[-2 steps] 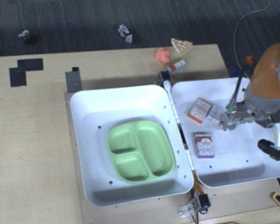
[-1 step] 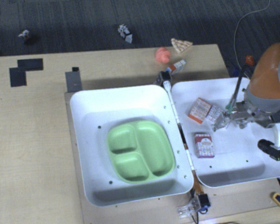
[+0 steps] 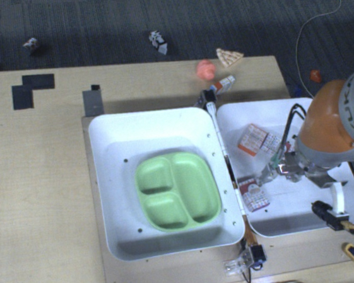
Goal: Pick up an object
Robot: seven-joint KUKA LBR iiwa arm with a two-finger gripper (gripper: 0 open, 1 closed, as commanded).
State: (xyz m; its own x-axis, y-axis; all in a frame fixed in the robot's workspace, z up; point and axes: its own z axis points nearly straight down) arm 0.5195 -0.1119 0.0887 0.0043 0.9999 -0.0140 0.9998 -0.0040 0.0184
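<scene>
Nearest the front edge of the bench, a small clear part [image 3: 242, 264] lies below the gap between the two bins. In the left bin [image 3: 114, 176] a green divided tray [image 3: 177, 190] sits in the middle. In the right bin [image 3: 337, 211], a small red-and-white packet [image 3: 254, 197] lies near the left wall, toward the front. The gripper [image 3: 270, 170] hangs just above and right of it, its tip close to the packet; whether it is open or closed cannot be told. Farther back lies a second, orange-and-white packet [image 3: 253, 139]. Beyond the bins, at the bench's far edge, rest a pink ball [image 3: 205, 70] and a pizza-slice toy [image 3: 229, 56].
</scene>
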